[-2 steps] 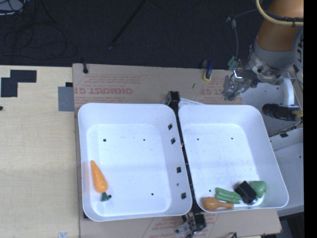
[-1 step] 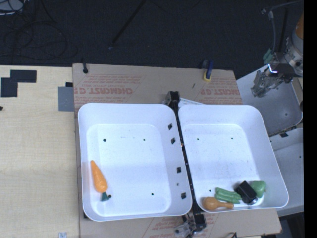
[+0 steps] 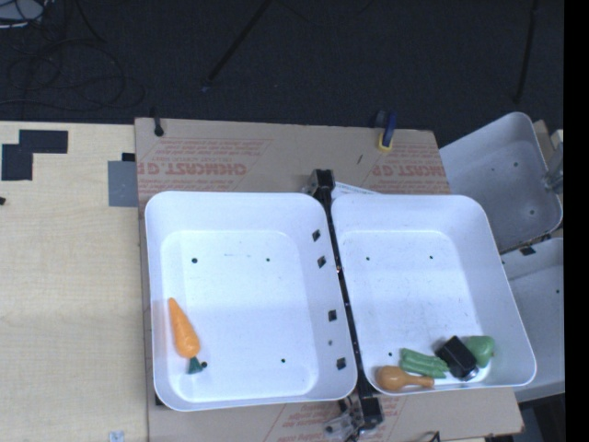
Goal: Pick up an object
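My arm and claw are off to the right, out over neither bin, so I cannot tell how the claw stands. The step in hand, as I judge it, is choosing a target and coming in.

The carrot (image 3: pixel 183 329) looks like my best pick. It lies alone in the left bin (image 3: pixel 235 215), close to the left wall and toward the near side, its green stub end pointing near. I would come straight down with the claw set across its narrow width, and keep clear of that left wall so it doesn't block me.

The right bin (image 3: pixel 419 219) is harder. In its near right corner a black block (image 3: pixel 456 356) lies touching a green vegetable (image 3: pixel 423 363) and a rounder green piece (image 3: pixel 480 347), with an orange-tan gourd (image 3: pixel 402 378) just beside them against the near wall. Reaching into that huddle risks nudging neighbours or catching the rim.

Both bins sit side by side on a cardboard sheet (image 3: pixel 276 159) laid over the pale wooden surface (image 3: pixel 64 284). A blue-and-yellow clamp (image 3: pixel 386 130) grips the sheet's far edge. Beyond it is dark floor with cables (image 3: pixel 55 7).
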